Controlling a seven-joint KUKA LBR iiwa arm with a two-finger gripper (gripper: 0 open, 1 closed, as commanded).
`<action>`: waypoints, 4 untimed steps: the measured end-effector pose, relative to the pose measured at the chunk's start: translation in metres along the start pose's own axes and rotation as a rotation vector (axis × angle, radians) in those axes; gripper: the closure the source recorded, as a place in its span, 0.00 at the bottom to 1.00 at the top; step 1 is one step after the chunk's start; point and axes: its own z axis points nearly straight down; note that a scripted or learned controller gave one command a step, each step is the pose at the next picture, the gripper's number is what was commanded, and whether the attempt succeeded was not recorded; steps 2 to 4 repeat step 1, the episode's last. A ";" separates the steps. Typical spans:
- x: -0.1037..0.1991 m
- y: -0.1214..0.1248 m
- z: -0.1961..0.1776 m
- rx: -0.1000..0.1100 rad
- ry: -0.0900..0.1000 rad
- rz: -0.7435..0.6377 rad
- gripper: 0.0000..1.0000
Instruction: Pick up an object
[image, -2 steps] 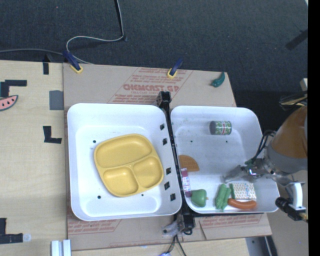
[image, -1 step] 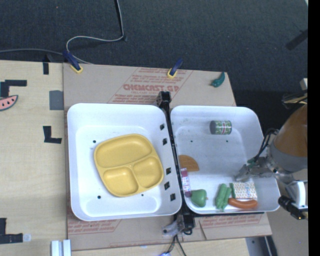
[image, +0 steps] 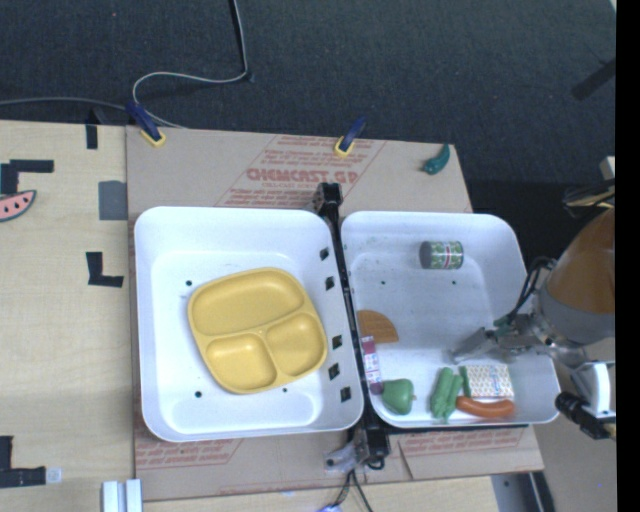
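One yellow tray (image: 258, 328) lying in the left bin (image: 160, 300), six small items sitting in the right bin (image: 500, 250) beside it, gripper (image: 480, 342) hovering there, jaws spread, cardboard (image: 290, 175) underlying both bins.

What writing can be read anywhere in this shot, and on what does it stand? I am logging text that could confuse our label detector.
"CHEMCAST GP": red print, upside down, on the cardboard sheet under the bins.
More red print along the cardboard's lower edge: too blurred to read.
Can in the right bin: label too small to read.
Patterned packet at the front of that bin: nothing legible.
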 end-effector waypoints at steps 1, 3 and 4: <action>0.000 0.000 -0.009 0.000 -0.001 0.000 1.00; 0.000 0.000 -0.009 0.000 -0.001 0.000 1.00; 0.000 0.000 -0.009 0.000 -0.001 0.000 1.00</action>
